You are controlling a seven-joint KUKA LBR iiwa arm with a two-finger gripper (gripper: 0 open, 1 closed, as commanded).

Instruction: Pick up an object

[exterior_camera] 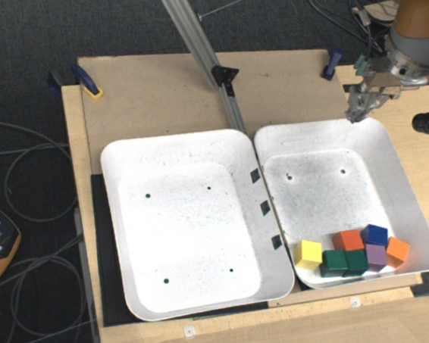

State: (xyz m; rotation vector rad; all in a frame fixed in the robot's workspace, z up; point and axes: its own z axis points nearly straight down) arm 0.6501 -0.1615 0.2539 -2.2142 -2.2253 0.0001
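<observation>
Several small coloured blocks lie bunched in the near corner of the right bin [396,163]: a yellow block [309,253], a dark green block [334,262], a red block [350,240], a blue block [375,234], a purple block [376,254] and an orange block [397,250]. My gripper [359,110] hangs over the bin's far right corner, well away from the blocks, with nothing in it. The orange band of the arm rises above it at the frame's top right.
The left bin [120,215] sits beside the right one, with black clips along the shared edge. A slanted metal bar [201,46] crosses the bench behind the bins. Blue clamps [331,63] hold the board's far corners. Cables lie on the floor at left.
</observation>
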